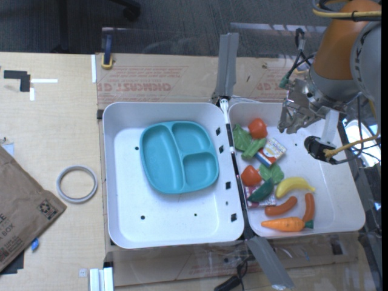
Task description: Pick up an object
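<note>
My claw [293,121], seemingly empty, grip unreadable from here, hovers at 3 o'clock of the tomato [257,128]; nothing picked.

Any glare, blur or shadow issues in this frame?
Camera view: even overhead light, soft shadows; both white bins run bright, with a blown-out glare patch near the right bin's rim; toy food reasonably sharp; gripper and arm slightly soft.

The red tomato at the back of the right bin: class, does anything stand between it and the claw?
Nothing visible does. The claw hovers to the right of the red tomato, with bare white bin floor between them. The green leafy toy lies on the tomato's far side.
</note>
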{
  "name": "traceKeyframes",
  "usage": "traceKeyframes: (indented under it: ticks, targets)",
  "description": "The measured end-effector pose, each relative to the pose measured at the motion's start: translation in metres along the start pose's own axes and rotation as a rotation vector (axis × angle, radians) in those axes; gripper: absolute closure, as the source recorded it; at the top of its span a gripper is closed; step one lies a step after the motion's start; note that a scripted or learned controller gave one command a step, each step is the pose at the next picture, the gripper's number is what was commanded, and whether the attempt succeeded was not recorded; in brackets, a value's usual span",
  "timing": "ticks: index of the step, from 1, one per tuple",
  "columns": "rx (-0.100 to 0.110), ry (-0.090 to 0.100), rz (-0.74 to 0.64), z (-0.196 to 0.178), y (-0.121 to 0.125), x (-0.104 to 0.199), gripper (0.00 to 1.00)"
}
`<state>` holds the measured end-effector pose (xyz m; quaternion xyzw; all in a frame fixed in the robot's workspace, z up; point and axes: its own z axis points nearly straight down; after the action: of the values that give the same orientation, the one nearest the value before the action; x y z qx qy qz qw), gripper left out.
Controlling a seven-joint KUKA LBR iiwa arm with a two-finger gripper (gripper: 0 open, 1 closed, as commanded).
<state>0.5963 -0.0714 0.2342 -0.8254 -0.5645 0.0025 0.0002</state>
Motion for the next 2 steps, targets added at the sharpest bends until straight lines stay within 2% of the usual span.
traceKeyframes:
  ticks: [1,2]
  targets:
    - [0.002,0.001,-0.201,0.034,-0.018,0.051,1.0]
    - [-0.002,0.0,-0.467,-0.009,-0.044,0.212,1.0]
